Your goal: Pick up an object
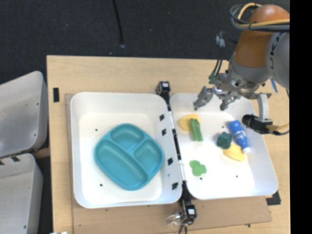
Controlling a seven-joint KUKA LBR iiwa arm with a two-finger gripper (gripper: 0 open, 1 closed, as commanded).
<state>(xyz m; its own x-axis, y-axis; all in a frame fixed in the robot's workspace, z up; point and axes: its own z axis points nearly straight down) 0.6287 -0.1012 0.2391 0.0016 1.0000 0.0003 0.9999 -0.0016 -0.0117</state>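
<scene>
Dark carpet surrounds a pale wooden bench carrying two shallow white bins that sit side by side, joined by black clips along the seam. At the far edge of the right bin, the grey arm with its orange band is cut off at the frame's right side, and its claw hangs with two dark fingers spread apart and nothing between them. Below it, on the smooth plastic floor, lie a green stick-shaped piece resting across a yellow rounded piece, a small green clover-like shape, a dark teal lump, a glossy blue bottle with a white cap, and a yellow wedge partly hidden under the bottle. What the lump and wedge are exactly is hard to make out. A black fitting on the arm overlaps the bin's right rim. The left bin holds a turquoise divided plate with three moulded compartments. Grey panels are cropped at the left edge.
</scene>
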